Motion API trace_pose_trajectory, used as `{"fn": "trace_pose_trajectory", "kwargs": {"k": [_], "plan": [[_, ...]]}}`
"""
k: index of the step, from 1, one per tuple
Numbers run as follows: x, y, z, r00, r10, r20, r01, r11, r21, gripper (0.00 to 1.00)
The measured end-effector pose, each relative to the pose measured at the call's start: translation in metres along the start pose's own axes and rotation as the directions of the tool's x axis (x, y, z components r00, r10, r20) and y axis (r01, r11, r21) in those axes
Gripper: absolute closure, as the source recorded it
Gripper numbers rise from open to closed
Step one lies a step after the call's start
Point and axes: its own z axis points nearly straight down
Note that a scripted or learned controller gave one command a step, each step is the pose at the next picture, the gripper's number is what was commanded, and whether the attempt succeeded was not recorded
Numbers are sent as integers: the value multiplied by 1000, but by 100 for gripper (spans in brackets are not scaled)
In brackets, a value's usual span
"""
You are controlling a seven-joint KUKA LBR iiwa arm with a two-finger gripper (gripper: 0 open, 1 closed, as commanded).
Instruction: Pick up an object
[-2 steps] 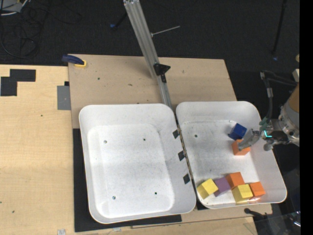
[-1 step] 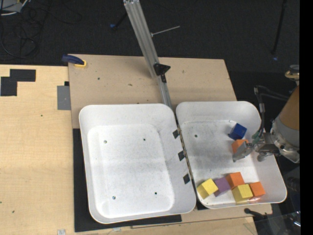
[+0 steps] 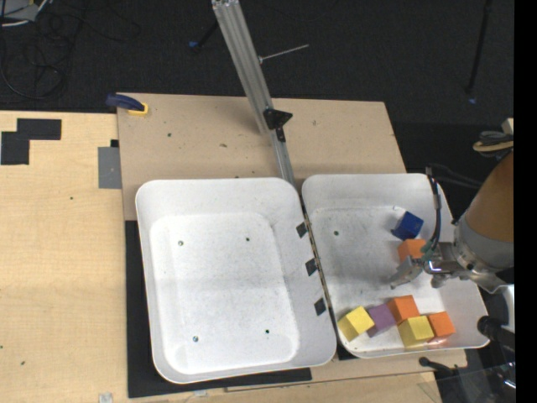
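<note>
Five blocks (image 3: 401, 319) crowd right bin's (image 3: 361, 200) near edge

The arm (image 3: 495, 217) is seen reaching in from the right edge, its orange band turned toward the camera above the grey wrist. The gripper (image 3: 409, 273) is held low and pointed leftward. Its metal parts are small and blurred, so the tip is perhaps angled slightly downward.
</note>
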Motion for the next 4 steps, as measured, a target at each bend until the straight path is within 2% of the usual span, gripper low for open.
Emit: {"fn": "trace_pose_trajectory", "kwargs": {"k": [1,2,4], "plan": [[1,1,52,1000,1,2,-1,1000,-6,0],[-1,0,40,1000,8,1,-8,1000,-6,100],[-12,3,-48,1000,-2,4,2,1000,-11,100]]}}
